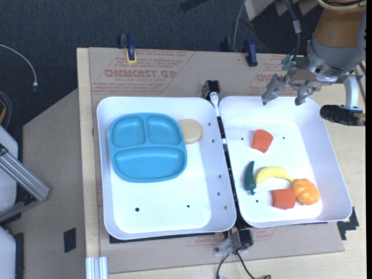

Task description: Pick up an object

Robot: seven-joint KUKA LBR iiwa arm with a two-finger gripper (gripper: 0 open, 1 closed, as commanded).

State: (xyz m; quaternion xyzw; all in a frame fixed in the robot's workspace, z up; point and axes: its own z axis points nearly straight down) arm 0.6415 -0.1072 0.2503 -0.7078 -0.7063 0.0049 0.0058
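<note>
Arm cut off at the top edge, gripper [286, 96] poised at the right bin's [331, 156] far rim.

You'll see its two fingers spread wide with nothing between them. Below, well apart from it, lie an orange-red block [262, 140], a banana [272, 174] touching a dark green vegetable [249, 177], a red block [283, 198] and an orange fruit [306, 191]. The left bin [163, 214] bears a blue divided plate [147, 146] and a tan disc [190, 131].

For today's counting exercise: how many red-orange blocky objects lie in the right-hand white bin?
2. One red-orange blocky object lies alone toward the bin's far side; the other sits near the front, touching the orange round fruit. None seems hidden.
</note>
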